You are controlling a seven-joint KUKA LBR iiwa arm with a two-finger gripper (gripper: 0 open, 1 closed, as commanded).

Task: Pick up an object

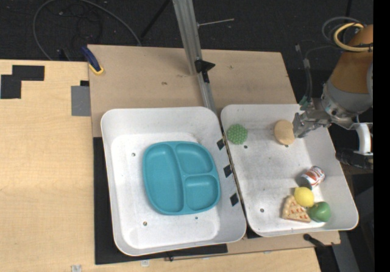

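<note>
A tan rounded object, like a potato or bun (283,132), lies near the back of the right bin (268,204). My gripper (300,126) hangs just to its right, fingers pointing toward it and close to touching it. A green bumpy ball (237,135) rests at the bin's back left corner. Near the front right lie a red-and-white can (312,177), a yellow lemon (303,196), a green fruit (320,210) and a waffle-like wedge (295,210).
The left bin (122,143) holds a teal divided plate (181,177). An aluminium post (189,33) rises behind the bins. Black clips (226,170) mark the seam between the bins. The arm's grey and orange body (350,78) stands over the right bin's back right corner.
</note>
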